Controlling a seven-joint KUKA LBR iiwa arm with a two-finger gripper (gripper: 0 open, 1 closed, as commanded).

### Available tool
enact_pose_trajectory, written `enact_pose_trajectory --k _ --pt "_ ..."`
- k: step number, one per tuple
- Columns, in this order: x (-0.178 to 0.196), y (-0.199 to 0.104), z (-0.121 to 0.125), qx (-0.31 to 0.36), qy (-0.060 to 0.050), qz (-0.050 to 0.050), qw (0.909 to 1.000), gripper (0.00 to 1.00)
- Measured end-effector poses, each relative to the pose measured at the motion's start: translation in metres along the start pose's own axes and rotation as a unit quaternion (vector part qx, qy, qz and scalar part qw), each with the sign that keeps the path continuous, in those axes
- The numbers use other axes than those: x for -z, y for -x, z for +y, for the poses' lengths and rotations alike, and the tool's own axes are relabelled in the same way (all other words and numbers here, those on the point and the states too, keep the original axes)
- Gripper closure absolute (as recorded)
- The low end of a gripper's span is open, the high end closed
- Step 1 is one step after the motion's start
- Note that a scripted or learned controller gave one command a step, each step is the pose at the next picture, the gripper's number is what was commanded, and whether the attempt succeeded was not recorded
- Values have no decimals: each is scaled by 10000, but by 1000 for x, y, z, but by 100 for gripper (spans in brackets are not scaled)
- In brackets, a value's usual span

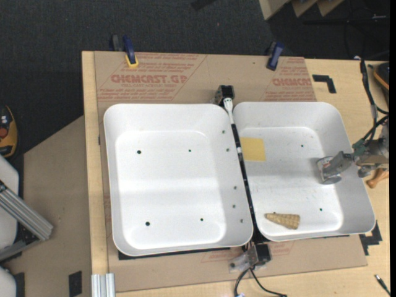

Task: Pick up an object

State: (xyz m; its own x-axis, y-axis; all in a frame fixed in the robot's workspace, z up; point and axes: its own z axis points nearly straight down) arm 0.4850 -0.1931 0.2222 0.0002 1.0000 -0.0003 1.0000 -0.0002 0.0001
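Observation:
A flat yellow square (252,148) lies in the right bin (309,113) near its left wall. A tan ridged cone (283,219) rests on its side near that bin's front edge. My gripper (331,169) reaches in from the right and sits low over the right side of the right bin floor. It is well apart from both objects, to the right of the square and up and right of the cone. Nothing shows in its grasp.
The left bin (124,119) stands beside the right one, with a black divider strip (238,166) between them. Both rest on a brown board (185,73) held by two blue clamps (130,49) at the back. Cables hang at the right edge.

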Motion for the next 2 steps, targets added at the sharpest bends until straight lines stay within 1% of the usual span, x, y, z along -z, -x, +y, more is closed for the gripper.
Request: enact_pose_trajectory --k 1,2 --pt "11 0 1 5 17 -10 10000 100" --pt "126 -30 16 31 77 -19 10000 100"
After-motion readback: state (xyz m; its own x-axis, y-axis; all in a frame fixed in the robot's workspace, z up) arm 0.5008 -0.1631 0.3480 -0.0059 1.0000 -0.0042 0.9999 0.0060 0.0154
